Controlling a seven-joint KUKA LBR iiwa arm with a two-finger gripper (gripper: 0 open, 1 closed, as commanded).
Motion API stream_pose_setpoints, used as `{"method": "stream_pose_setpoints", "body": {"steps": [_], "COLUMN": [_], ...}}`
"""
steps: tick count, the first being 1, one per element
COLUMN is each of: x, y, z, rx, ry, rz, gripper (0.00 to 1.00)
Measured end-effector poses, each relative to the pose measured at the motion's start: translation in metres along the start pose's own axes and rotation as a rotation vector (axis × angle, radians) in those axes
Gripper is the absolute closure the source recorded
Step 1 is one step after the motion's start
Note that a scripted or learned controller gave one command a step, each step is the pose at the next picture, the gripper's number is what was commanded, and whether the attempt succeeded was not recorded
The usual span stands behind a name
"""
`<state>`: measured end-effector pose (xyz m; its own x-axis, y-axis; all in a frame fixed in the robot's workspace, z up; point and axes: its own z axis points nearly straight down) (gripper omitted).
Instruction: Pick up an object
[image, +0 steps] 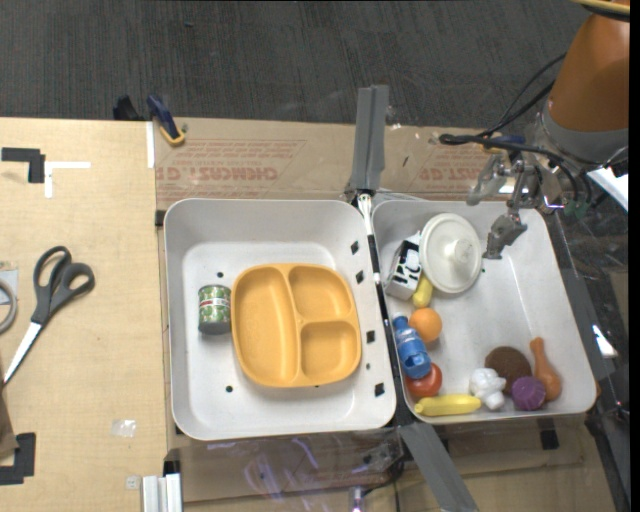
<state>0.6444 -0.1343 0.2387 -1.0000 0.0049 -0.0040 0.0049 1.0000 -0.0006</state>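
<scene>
Gripper (503, 226) low over the back right part of the right bin (568, 300), hanging from the grey wrist. Open or closed: cannot tell from this slant; nothing seen gripped.

Nearest candidate: white round lid (447, 252), just to the gripper's left in the picture and a touch nearer the front, close beside it but apart. Round, so no long axis to line up with; domed, smooth, with a small knob in the middle. Probably slippery and broad for a pinch; the knob or the rim looks the likelier hold.

Leaning against the lid's left edge: black-and-white box (403, 268), hard by the wall between the bins. Touching the lid's lower edge: small yellow fruit (423, 292), long axis running roughly front to back. Further forward along the same wall: orange (426, 324), blue bottle (409, 346), red tomato (424, 379).

Well apart from the gripper, along the front wall: banana (447, 405) lying left to right, brown disc (507, 362), purple ball (529, 393).
</scene>
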Motion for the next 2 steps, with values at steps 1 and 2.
{"method": "stream_pose_setpoints", "body": {"steps": [1, 2], "x": [-0.013, 0.061], "y": [0.000, -0.084], "z": [0.116, 0.126], "rx": [0.005, 0.012], "ry": [-0.024, -0.035], "rz": [0.076, 0.136], "gripper": [0.00, 0.00]}}
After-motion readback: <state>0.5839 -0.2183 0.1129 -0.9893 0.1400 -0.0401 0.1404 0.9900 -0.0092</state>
